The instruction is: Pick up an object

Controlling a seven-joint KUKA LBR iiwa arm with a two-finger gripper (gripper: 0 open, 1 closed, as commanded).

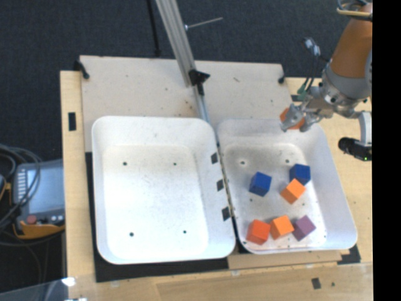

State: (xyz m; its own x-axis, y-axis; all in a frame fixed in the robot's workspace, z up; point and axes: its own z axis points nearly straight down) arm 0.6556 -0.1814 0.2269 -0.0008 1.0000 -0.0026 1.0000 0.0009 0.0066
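Note:
My gripper (294, 119) hangs above the far right corner of the right bin (332, 168), with the arm coming in from the upper right. A small orange block (290, 114) shows between its grey fingers, lifted off the bin floor. On the floor of that bin lie two blue blocks (260, 184) (301, 173), an orange block (292, 190), a red-orange block (258, 231), another orange block (282, 226) and a purple block (304, 227).
The left bin (100, 168) sits beside the right one, separated by a thin divider with black clips. A slanted aluminium pole (178, 36) rises from the back between the bins. A control pendant (37, 196) rests off the bench's left side.

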